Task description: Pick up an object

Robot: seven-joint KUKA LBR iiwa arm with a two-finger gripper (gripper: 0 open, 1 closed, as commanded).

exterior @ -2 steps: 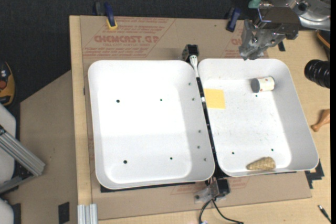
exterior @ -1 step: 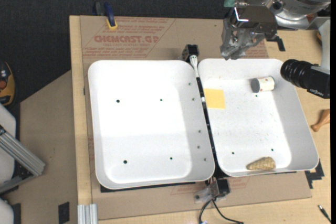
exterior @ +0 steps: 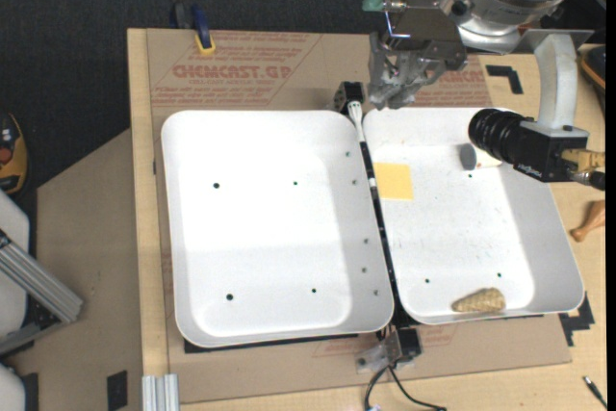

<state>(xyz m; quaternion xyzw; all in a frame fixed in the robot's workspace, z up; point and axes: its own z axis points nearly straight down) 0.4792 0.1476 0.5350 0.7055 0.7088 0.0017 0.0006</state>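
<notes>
The right bin (exterior: 539, 236) holds three items. A flat yellow square (exterior: 394, 180) lies near its left wall, a small grey block (exterior: 468, 157) sits toward the far right, and a tan lumpy piece (exterior: 478, 301) rests by the near rim. My gripper (exterior: 402, 82) hangs over the far left corner of the right bin, above and behind the yellow square. I see nothing held in it.
The left bin (exterior: 192, 207) sits beside the right one, their walls meeting along a black seam (exterior: 371, 197). A black cylinder on a white bracket (exterior: 510, 141) juts over the right bin's far right edge. Brown cardboard (exterior: 250, 67) lies under both bins.
</notes>
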